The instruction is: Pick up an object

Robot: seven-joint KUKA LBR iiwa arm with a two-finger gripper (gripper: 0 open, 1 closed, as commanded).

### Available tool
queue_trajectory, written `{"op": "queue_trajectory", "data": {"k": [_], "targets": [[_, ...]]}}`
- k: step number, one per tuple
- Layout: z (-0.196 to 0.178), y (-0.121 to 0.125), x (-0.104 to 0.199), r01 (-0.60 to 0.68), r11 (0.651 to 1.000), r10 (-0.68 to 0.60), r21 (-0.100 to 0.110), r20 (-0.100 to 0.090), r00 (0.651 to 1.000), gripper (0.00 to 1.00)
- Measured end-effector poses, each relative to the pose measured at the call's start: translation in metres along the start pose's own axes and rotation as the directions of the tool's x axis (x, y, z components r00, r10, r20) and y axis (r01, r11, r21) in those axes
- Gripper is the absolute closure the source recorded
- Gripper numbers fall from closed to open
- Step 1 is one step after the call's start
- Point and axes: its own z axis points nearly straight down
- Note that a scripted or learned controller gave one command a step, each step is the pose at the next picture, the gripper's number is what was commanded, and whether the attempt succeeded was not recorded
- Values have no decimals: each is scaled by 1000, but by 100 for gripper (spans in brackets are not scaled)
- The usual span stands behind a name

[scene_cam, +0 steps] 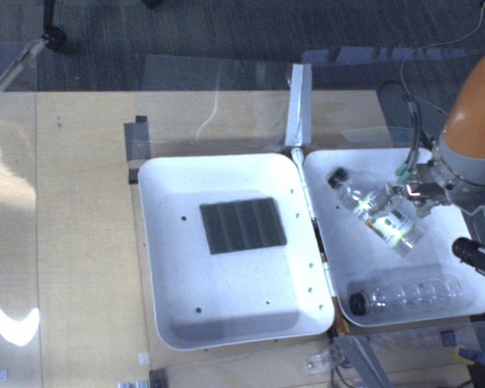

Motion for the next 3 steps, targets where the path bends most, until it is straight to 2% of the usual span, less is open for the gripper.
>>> {"op": "queue_trajectory", "data": {"k": [1,2,3], "targets": [[59,28,-40,-6,1000,6,0,0,1000,0],[141,80,-45,-75,997,75,-9,-1,997,0],[146,88,-54,23,1000,-23,0,-6,1000,0]]}}
